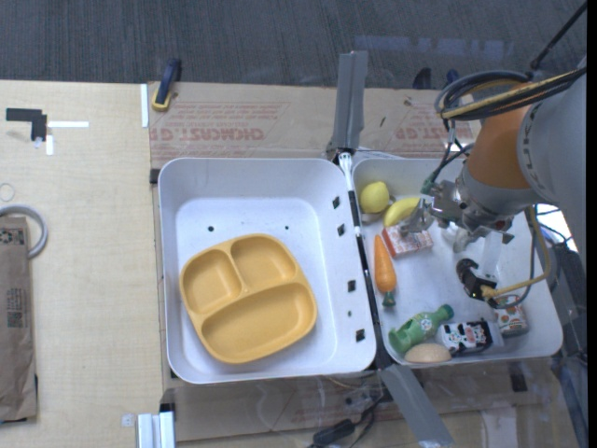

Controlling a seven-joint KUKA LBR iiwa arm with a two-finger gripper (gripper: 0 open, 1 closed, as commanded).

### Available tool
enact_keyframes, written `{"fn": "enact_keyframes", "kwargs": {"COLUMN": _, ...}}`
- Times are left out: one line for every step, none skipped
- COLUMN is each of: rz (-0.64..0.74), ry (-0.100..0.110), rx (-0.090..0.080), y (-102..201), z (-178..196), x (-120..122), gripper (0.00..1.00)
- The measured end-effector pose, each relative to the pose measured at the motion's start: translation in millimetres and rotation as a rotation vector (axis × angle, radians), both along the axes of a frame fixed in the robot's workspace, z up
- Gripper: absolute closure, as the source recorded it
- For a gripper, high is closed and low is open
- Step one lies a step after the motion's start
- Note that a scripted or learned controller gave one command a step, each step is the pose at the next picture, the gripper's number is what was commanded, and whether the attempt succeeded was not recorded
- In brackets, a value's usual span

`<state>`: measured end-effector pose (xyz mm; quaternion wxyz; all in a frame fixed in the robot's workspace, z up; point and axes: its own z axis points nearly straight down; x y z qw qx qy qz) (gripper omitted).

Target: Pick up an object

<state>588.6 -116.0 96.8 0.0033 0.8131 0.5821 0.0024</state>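
Pale wood and brown cardboard are stretching under 2 white bins, with dark carpet running along 12 o'clock. At 9 o'clock of the bench, a brown paper bag [16,315] is lying flat at the edge. Next, the left bin [177,213] is carrying a yellow divided plate [248,297], which is sitting toward that bin's 7 o'clock. Past the divider, the right bin [546,339] is holding the clutter: a lemon [374,196] at its 11 o'clock, a banana [401,211] just beside it, a small red-and-white packet [408,241] below them, and a carrot [383,264] lying along the left wall. At 6 o'clock a green bottle [419,329] is lying tilted, touching a tan rounded piece [428,353] and a black-and-white carton [465,336]; a small can [510,320] is sitting at 5 o'clock.

I am reaching in from 3 o'clock, my gripper [446,215] hanging over the packet and banana. Whether I am clenched or released, I cannot tell.
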Motion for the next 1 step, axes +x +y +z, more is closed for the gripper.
{"fn": "enact_keyframes", "kwargs": {"rz": 0.191, "ry": -0.002, "rx": -0.003, "y": 15.0, "z": 0.5, "x": 7.8, "gripper": 0.00}}
